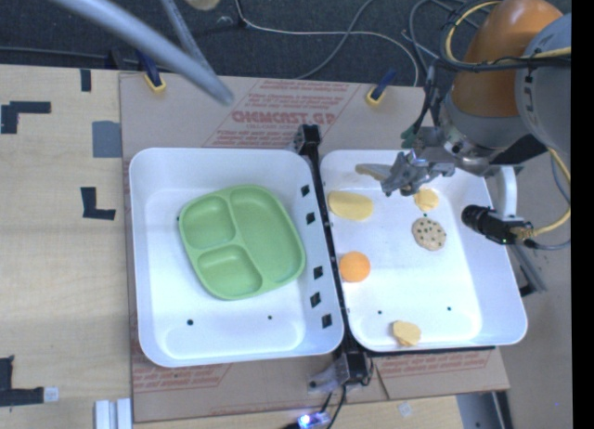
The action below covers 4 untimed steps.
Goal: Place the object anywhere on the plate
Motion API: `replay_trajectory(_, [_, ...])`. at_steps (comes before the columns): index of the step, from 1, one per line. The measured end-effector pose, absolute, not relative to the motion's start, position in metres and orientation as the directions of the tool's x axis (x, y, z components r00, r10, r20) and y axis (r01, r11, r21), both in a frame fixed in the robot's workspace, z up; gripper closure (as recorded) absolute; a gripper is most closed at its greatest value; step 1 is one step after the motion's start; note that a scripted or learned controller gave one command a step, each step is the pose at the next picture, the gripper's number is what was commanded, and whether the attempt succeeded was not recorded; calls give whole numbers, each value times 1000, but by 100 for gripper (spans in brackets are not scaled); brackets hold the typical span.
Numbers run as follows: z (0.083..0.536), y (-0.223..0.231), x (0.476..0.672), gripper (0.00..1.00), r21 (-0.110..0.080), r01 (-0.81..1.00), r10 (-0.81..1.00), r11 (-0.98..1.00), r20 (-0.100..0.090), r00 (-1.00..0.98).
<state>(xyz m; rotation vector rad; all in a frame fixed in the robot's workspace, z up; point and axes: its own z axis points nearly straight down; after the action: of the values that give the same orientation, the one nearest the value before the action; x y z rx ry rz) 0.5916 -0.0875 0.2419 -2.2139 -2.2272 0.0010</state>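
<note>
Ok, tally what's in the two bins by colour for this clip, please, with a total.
Green: 1, the divided plate in the left bin.
Yellow: 3, one large piece, one small piece near the gripper, one by the front wall, all in the right bin.
Orange: 1, a round piece.
Tan with dark spots: 1, a cookie.
Total: 6

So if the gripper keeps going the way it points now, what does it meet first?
The gripper hangs over the right bin, pointing down and leftward. Going straight on, it would probably reach the pale yellow piece first, though depth is hard to judge; it could hit bare bin floor beside it.
</note>
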Motion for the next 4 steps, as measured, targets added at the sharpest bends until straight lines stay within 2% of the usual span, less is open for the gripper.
replay_trajectory(1, [240, -44, 616, 100, -1, 1000, 1000, 5, 0, -5])
replay_trajectory(4, [234, 118, 659, 100, 0, 1000, 1000, 5, 0, -5])
